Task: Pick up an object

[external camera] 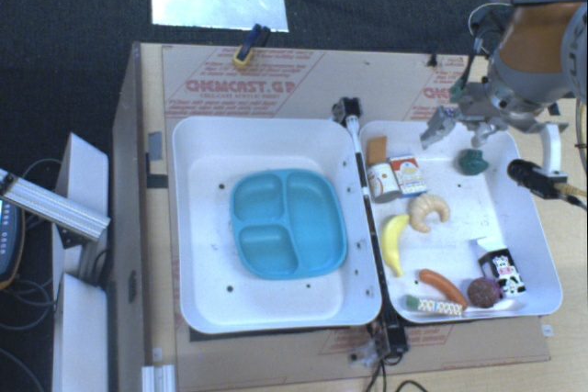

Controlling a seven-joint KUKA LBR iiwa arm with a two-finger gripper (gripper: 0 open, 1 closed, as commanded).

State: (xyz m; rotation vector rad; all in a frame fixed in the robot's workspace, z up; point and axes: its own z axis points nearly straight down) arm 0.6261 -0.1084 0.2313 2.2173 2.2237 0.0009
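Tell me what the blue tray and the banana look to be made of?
Blue tray: seemingly molded plastic, smooth with a soft sheen and rounded compartment walls. Banana: probably a plastic toy, uniformly yellow and unblemished, though real fruit can't be excluded.

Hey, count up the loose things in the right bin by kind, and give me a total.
Toy food: 4 (banana, croissant, carrot, dark round piece)
Small cartons or boxes: 3
Teal lump: 1
Patterned strip: 1
Total: 9
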